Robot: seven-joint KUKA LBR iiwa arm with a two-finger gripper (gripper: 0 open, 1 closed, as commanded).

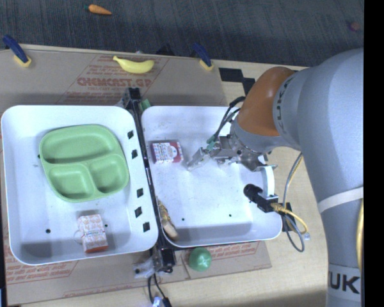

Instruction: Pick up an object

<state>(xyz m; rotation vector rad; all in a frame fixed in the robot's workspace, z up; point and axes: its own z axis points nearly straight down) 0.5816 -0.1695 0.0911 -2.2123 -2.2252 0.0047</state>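
- Reaching in from the right, the grey arm (pixel 320 126) is hanging its hand (pixel 201 157) low over the right bin (pixel 198 235).
- The hand is pointing left, and its metal tip is sitting near the middle of that bin. I cannot tell whether the hand is wide or narrow, because it is small and shiny here. Nothing is showing in it.
- The closest thing to grab is the small red and white packet (pixel 166 151). It is lying flat in the right bin, close to the wall between the two bins, just beside the hand's tip but not touching it.
- I am guessing the packet is light and a bit crinkly. It may slide on the smooth white floor, so taking it across its short sides looks best.
- Another little packet (pixel 92 231) is lying in the left bin (pixel 16 190), below the green divided plate (pixel 83 161). Both are well apart from the hand.
- A yellow banana (pixel 134 63) is resting on the cardboard surface (pixel 70 75) above the bins, and a green ball (pixel 200 259) is sitting below the right bin.
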